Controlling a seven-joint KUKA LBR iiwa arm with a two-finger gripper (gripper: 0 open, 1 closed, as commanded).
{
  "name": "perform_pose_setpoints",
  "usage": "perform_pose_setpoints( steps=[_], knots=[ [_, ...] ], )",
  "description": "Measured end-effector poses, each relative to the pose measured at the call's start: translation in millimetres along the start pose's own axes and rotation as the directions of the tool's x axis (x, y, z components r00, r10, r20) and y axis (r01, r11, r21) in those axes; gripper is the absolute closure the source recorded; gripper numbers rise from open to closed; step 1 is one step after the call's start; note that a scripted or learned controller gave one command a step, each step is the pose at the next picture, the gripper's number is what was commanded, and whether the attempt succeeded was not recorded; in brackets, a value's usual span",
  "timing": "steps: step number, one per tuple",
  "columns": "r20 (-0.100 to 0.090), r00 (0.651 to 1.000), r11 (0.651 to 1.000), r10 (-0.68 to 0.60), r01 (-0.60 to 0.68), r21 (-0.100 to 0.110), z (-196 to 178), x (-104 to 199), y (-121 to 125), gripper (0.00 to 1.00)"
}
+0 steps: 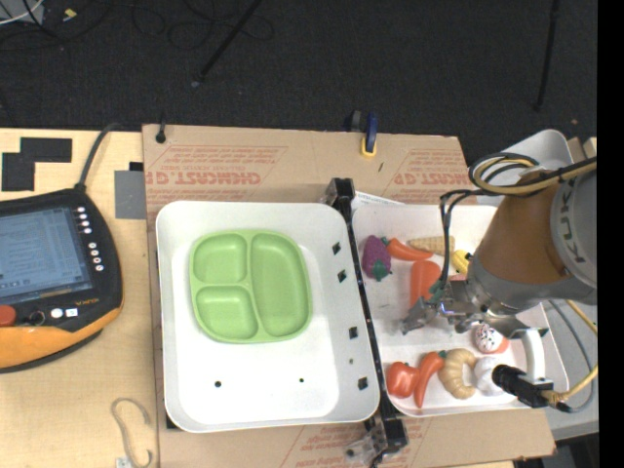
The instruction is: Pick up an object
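The right bin [390,224] holds several toy foods. At its back lie a purple piece [375,256], an orange carrot [405,250] and a cream piece [426,245]. An orange-red piece [422,279] sits just behind my gripper [423,318], which hangs low over the middle of this bin. At the front lie a red pepper [400,378], an orange chili [427,370] and a tan croissant [456,374]. A white and red ball [486,338] rests right under the wrist. The arm's body hides the bin's right part.
The left bin [185,378] carries a green divided plate [251,286]. A black divider [356,300] runs between the bins. A teach pendant [49,276] lies on the bench at far left. A blue and yellow clamp [369,135] stands behind the bins.
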State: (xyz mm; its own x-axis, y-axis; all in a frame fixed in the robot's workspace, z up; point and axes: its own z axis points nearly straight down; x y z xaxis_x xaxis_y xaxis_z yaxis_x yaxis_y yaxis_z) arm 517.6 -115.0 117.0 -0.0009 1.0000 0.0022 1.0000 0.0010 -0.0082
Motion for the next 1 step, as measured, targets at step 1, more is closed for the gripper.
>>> perform_pose_setpoints(
  steps=[1],
  knots=[
    [0.0, 1.0, 1.0, -0.002, 0.002, -0.003, 31.0, 2.8, 0.0, 0.0]
  ],
)
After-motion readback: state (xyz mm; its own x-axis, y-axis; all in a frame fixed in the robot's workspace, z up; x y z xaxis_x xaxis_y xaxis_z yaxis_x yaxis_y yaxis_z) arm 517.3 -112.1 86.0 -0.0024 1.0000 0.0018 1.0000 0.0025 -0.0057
